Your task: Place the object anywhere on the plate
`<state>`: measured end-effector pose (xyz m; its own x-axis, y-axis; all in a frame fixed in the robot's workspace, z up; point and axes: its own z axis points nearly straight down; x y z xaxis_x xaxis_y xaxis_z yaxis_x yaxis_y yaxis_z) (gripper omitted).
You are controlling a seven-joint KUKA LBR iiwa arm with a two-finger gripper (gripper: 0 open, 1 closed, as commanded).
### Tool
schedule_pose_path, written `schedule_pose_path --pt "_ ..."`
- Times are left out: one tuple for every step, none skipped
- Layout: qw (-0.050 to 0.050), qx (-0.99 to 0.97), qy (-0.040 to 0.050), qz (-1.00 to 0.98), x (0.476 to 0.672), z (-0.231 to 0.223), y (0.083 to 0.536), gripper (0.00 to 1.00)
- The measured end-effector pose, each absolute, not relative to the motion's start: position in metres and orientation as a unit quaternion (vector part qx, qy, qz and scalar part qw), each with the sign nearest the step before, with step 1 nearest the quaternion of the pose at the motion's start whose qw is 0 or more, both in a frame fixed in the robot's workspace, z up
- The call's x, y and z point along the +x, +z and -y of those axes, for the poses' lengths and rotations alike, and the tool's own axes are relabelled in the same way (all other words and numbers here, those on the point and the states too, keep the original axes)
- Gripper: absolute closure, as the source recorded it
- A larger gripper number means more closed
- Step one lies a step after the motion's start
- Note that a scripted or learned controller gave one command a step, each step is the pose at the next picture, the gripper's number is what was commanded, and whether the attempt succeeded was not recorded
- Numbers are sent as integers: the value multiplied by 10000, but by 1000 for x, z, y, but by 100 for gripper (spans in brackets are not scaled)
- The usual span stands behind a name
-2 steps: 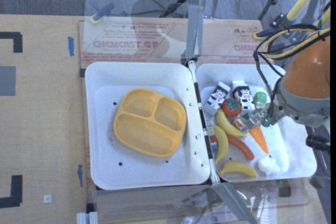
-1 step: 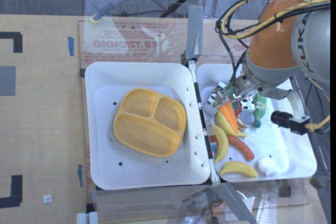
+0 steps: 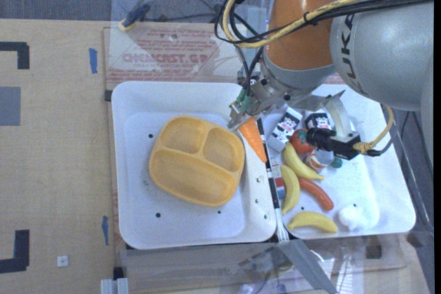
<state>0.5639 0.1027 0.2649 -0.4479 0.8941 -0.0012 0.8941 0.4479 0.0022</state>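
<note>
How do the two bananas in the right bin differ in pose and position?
The upper banana lies at a slant beside the red sausage-like toy; the lower banana lies nearly level near the bin's front wall. The upper banana sits amid clutter, while the lower banana sits more apart, beside a white ball. Both are yellow, curved and outside the plate.

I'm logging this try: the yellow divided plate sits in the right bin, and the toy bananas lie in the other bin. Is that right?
Not quite. The camera view shows the yellow divided plate in the left bin, not the right one. The toy bananas do lie in the other bin, the right bin, among other small toys.
</note>
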Motion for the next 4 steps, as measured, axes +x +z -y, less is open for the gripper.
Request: schedule_pose_path --pt "16 5261 7 -8504 601 -147 240 100" --pt "16 5259 8 -8505 601 -147 241 0" --pt "-8 5931 -7 -8051 549 -141 162 0" --pt "16 5214 9 -8533 644 -147 208 0"
